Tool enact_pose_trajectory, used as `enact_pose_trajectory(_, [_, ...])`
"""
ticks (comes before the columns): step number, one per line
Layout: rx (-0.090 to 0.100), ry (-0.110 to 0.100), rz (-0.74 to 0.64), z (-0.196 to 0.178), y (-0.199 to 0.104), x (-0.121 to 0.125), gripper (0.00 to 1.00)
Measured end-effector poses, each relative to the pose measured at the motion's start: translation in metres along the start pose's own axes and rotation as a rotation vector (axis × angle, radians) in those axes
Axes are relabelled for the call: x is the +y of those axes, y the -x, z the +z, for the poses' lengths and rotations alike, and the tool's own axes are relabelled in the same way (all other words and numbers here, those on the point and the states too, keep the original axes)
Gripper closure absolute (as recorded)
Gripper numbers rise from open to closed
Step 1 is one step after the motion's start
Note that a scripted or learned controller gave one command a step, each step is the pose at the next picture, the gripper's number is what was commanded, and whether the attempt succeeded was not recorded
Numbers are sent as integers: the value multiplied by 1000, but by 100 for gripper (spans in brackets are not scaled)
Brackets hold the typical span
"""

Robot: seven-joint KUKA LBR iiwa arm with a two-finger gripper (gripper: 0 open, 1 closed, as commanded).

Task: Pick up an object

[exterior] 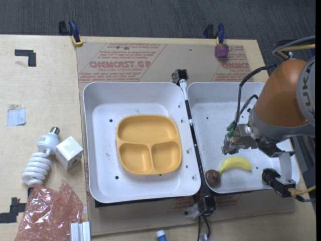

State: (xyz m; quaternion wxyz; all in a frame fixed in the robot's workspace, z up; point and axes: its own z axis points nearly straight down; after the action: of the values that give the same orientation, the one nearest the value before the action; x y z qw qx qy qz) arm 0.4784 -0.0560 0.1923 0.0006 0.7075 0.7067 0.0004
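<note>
The grey KUKA arm (pixel 281 99) with its orange band is reaching in from the right and hanging over the right bin (pixel 210 114), 1 of 2 shallow white bins sitting side by side on the tabletop (pixel 40 94). Its hand (pixel 234 143) is hovering low over the bin floor, just left of the arm's bulk; the view is not making clear whether it is spread or closed, and nothing is showing gripped in it.

A yellow banana (pixel 235 164) is lying on the floor of the right bin, near the front wall, just beneath and slightly right of the hand, apart from it. A small brown round fruit (pixel 212 177) is resting just left of the banana's left tip, in the near left corner of the same bin.

The left bin (pixel 100 109) is carrying a yellow divided tray (pixel 148 143) with 3 compartments, lying flat near its middle.

On the tabletop left of the bins, a white spiral light bulb (pixel 39 162) is lying on its side, with a small white box (pixel 69 152) just beside it on the right. A crinkled pinkish plastic bag (pixel 47 210) is sitting nearer the front left corner. A small purple object (pixel 221 50) is sitting on the brown board (pixel 125 59) beyond the right bin, beside a blue clamp (pixel 219 31).
</note>
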Motion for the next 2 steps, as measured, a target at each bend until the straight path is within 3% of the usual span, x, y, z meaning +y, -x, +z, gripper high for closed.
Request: enact_pose_trajectory(2, [0, 0, 0, 0, 3, 0, 100])
